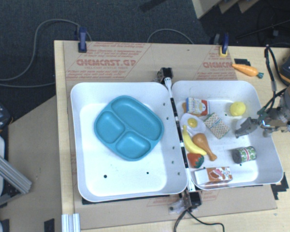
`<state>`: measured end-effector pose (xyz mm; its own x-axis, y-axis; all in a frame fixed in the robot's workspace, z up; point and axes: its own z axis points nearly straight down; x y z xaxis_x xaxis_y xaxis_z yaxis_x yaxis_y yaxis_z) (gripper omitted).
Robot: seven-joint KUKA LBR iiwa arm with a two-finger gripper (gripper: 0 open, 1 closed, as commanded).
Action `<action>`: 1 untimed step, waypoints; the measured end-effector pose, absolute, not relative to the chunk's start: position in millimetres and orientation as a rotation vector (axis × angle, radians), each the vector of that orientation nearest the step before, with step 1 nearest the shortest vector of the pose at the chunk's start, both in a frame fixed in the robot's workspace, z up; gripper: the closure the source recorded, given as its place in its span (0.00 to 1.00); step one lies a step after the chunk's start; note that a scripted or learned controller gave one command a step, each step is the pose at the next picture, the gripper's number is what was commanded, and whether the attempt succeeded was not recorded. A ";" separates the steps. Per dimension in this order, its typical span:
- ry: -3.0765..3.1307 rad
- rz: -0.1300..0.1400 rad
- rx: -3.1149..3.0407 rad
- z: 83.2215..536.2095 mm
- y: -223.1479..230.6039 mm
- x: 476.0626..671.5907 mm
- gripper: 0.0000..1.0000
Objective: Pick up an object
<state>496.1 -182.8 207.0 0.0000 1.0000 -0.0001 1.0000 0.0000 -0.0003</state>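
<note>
The right bin holds several small items. Among them are a yellow ball, a small carton, a checkered packet, a fried-egg toy, a banana, a drumstick, a green can and a flat packet. My gripper reaches in from the right over the bin's right side. It hangs between the yellow ball and the green can, just right of the checkered packet. I see nothing held in it.
The left bin carries a blue divided plate. An orange carrot toy lies on the bench behind the right bin. Blue clamps hold the back of the board, and cables run along the right edge.
</note>
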 end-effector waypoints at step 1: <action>-2.216 0.003 -2.222 80.0 -198.4 477.4 0.00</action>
